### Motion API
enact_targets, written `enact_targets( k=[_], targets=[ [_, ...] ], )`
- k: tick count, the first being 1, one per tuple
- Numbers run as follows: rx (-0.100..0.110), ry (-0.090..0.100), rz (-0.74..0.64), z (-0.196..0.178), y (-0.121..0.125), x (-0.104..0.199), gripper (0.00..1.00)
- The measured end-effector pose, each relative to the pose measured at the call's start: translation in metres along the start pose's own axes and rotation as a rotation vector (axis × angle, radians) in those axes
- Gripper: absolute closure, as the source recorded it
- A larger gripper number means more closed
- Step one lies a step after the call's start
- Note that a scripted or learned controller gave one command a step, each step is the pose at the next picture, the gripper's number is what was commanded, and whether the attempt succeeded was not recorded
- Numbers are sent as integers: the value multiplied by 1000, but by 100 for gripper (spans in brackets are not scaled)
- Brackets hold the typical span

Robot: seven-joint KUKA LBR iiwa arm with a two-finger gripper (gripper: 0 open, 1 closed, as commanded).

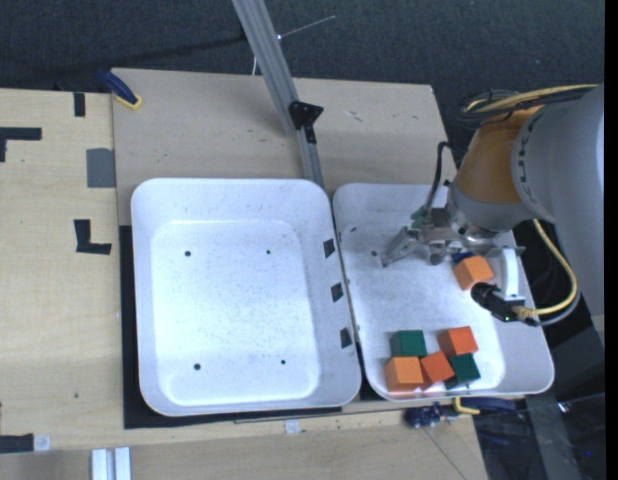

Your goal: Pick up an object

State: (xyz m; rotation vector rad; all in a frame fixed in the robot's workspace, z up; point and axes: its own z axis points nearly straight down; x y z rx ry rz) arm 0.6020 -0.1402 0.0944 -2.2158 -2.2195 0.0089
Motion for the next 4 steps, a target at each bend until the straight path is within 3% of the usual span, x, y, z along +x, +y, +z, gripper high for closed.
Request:
enact_targets(
  k=[1, 2, 4],
  targets=[
    [-5, 1, -2, -13, 2, 1, 100],
    [-10, 0, 0, -57, -4, 1, 100],
    [-14, -1, -1, -184, -1, -2, 100]
  ],
)
